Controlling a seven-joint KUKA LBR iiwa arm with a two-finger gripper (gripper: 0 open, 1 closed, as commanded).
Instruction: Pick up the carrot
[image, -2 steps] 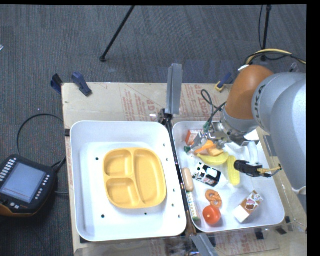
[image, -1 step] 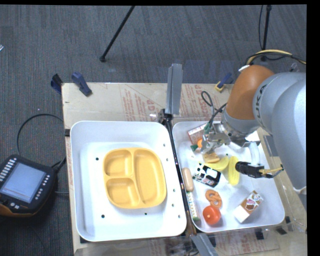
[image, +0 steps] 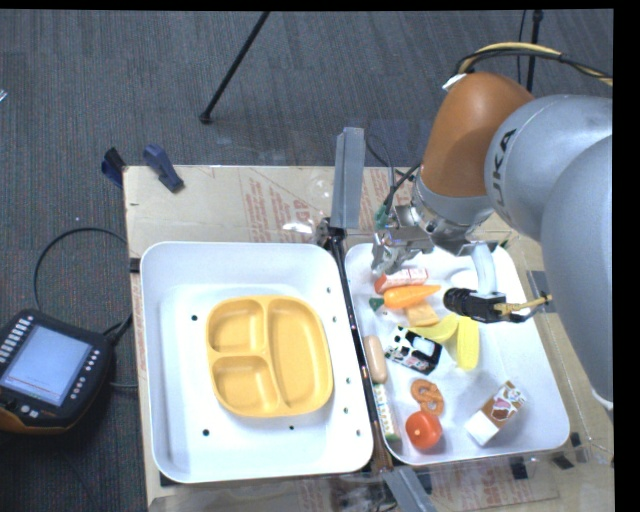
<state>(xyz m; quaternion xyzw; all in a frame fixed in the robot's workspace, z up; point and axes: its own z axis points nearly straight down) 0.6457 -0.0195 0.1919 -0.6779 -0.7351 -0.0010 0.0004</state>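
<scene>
Since the carrot (image: 411, 296) lay just below it, your gripper (image: 393, 252) hovered above; finger state could not be told.

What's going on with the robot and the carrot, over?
Gripper low over right bin, just above carrot; grip not readable. Carrot lying in bin, not lifted. Crowded: red-and-white packet and yellow food pieces pressed close around it. Over.

Single fixed cam, mounted above the bench, looking down at a slant. Both shallow white plastic bins (image: 160, 300) sit fully in frame, mid-distance. Grey carpet floor (image: 100, 80) fills the area beyond the bins' far edge. The grey-and-orange arm (image: 520, 150) enters on the bins' right side, closest to the lens.
</scene>
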